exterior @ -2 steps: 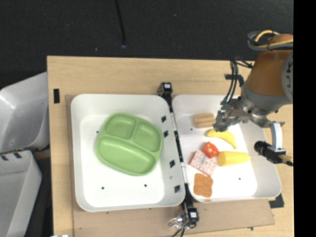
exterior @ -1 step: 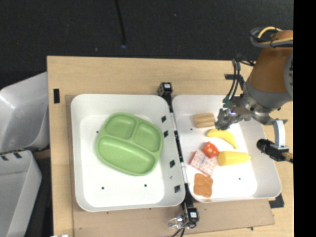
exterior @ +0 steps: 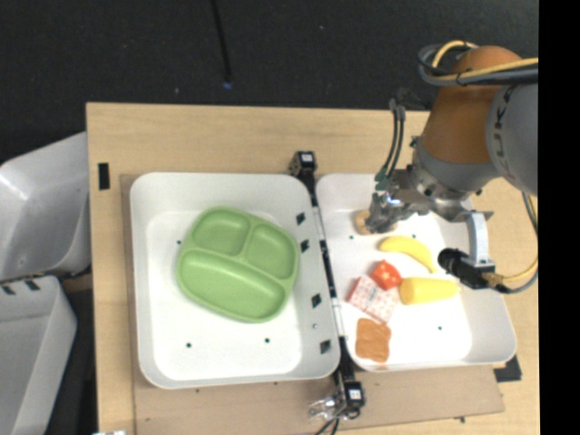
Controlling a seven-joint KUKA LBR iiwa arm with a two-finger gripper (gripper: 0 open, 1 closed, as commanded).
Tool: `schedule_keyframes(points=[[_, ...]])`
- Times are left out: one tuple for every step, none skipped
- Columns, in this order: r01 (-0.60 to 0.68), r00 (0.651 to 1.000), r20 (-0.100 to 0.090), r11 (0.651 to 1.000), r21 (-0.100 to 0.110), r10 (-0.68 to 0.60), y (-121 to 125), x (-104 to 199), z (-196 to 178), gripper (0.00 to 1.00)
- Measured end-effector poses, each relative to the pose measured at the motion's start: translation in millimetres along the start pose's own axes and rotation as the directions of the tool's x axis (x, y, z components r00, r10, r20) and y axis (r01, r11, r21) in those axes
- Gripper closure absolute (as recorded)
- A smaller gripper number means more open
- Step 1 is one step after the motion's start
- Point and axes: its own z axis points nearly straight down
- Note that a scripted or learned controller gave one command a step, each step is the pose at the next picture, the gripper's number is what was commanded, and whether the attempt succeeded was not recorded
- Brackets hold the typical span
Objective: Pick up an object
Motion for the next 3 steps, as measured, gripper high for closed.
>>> schedule_keyframes(points=[[0.000, 1.000, 0.000, 1.000, 0.003, 0.000, -6.8, 54.6, 4.8, 1.00], [0.001, 1.000, -0.001, 1.000, 0.002, -0.001, -5.4, 114.6, 5.5, 1.00], [0.001, 1.000, -0.001, 1.000, 0.002, -0.001, -8.1, 162.8, 3.5, 1.00]])
